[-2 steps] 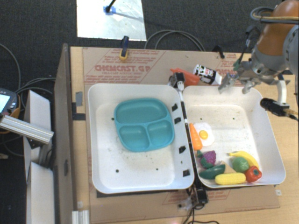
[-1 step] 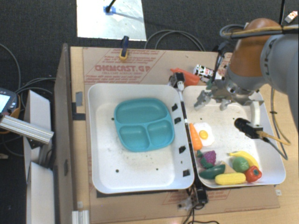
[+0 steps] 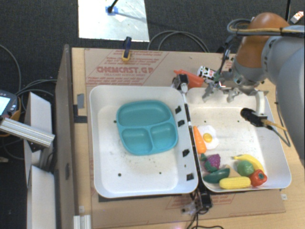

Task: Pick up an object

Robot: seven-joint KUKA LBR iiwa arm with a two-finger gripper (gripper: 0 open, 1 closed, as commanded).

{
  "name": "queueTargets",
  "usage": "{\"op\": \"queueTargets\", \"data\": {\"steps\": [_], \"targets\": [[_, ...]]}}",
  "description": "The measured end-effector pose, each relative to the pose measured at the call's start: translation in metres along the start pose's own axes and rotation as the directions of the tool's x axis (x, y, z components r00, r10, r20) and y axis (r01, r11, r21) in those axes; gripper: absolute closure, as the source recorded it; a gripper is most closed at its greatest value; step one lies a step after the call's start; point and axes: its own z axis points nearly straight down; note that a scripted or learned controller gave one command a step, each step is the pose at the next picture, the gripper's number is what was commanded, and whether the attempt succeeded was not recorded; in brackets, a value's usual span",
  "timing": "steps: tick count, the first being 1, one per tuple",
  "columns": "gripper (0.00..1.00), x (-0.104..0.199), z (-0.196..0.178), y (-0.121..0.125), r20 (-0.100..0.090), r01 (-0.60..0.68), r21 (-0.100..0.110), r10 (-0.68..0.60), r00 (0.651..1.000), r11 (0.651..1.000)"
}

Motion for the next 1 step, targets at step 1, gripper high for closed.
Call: {"op": "queueTargets", "data": {"steps": [1], "targets": [[0.00,0.0713,-0.0381,-0.0017,-0.002,0.004,0.004,-0.004,1.000,1.000]]}}
